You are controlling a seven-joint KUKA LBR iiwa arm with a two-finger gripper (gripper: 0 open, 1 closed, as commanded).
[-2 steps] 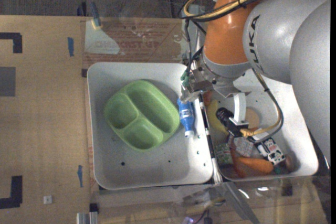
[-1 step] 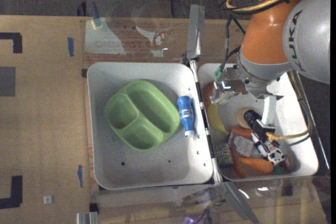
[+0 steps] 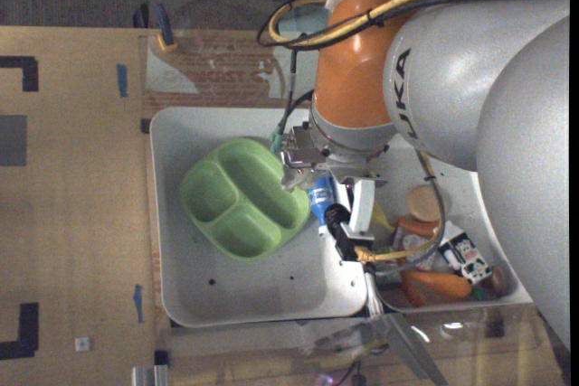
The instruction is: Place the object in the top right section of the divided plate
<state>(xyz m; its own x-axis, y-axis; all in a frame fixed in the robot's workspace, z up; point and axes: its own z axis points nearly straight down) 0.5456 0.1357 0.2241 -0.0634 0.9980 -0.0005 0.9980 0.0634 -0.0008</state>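
The green divided plate (image 3: pixel 242 196) lies in the left white bin (image 3: pixel 235 298), with three sections showing. My gripper (image 3: pixel 309 180) hangs under the orange wrist band, right at the plate's right rim. A small blue object with a white label (image 3: pixel 321 198) sits just below the gripper body, against the plate's right edge. The wrist hides how the blue object is held.
The right bin (image 3: pixel 507 285) holds several items: an orange carrot (image 3: pixel 437 286), a round tan piece (image 3: pixel 422 202), a black and white box (image 3: pixel 466 256) and a yellow piece (image 3: pixel 381 218). The big grey arm covers the upper right. Bare wooden bench lies to the left.
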